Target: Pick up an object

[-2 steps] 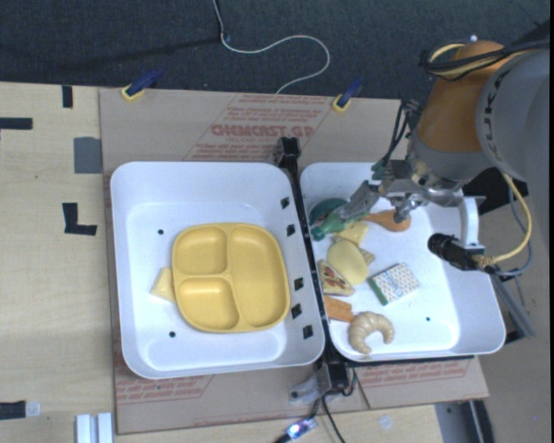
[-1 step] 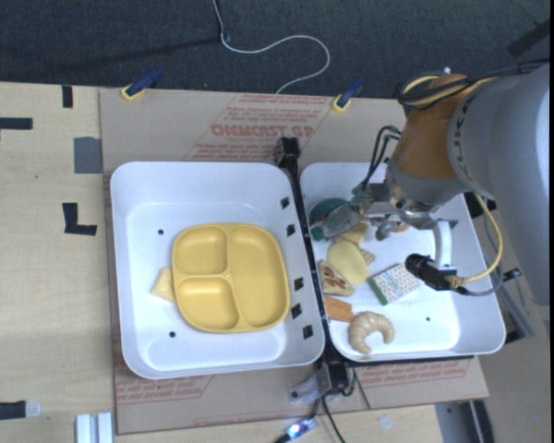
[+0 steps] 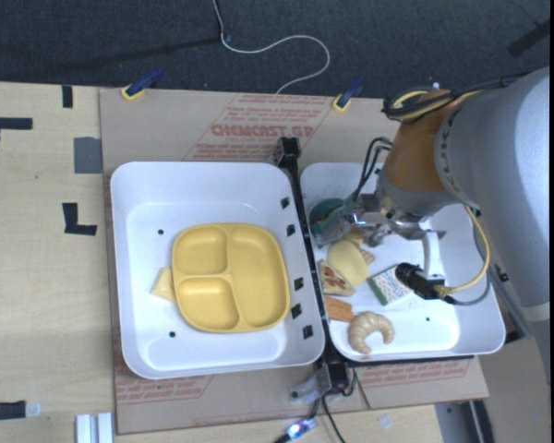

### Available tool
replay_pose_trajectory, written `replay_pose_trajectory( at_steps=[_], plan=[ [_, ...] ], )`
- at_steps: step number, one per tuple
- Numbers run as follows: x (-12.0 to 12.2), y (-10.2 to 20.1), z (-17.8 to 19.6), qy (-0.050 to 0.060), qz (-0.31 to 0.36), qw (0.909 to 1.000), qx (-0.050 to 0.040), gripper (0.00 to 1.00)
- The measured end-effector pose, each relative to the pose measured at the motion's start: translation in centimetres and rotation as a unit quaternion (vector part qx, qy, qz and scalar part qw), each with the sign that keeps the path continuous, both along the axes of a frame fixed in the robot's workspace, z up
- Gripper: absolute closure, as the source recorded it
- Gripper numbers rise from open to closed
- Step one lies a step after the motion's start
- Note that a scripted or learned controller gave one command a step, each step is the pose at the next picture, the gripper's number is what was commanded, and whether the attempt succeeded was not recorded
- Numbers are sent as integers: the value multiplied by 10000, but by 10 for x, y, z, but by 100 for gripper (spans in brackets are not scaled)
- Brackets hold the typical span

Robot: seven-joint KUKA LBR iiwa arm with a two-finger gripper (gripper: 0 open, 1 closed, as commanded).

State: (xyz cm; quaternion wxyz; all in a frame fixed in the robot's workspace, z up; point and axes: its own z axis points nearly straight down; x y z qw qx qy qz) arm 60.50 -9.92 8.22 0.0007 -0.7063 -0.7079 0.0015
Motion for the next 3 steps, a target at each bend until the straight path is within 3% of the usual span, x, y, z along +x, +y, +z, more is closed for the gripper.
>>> replay_pose_trajectory(
  at_steps=[1, 3],
  plan=[
    [1, 0, 12, -6, 4, 10000, 1, 100],
    [-10, -3, 102, -26, -9, 10000, 6, 100]
  ],
)
